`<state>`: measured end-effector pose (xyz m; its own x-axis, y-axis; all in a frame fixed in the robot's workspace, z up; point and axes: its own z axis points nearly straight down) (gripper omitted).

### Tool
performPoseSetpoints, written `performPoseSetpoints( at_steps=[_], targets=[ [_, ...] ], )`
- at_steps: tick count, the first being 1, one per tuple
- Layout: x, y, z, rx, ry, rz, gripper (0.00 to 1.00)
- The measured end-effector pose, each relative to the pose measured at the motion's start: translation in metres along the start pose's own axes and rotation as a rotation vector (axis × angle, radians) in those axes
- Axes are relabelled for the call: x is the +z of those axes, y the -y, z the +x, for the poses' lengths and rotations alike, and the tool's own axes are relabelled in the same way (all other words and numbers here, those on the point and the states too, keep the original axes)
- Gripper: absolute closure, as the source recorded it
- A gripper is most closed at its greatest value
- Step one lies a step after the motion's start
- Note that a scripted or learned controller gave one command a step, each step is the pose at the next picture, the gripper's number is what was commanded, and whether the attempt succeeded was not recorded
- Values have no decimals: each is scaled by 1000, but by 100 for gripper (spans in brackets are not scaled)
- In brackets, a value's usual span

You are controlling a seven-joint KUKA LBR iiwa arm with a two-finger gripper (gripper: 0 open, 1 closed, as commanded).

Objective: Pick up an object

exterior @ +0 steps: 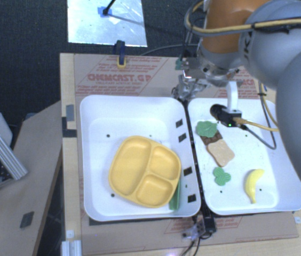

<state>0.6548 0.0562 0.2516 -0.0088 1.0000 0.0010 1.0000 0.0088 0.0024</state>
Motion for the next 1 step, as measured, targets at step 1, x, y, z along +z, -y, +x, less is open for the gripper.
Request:
performPoseSetpoints(
  at_steps=[1],
  targets=[
    [27, -8, 50, 0, 0, 1, 100]
  ],
)
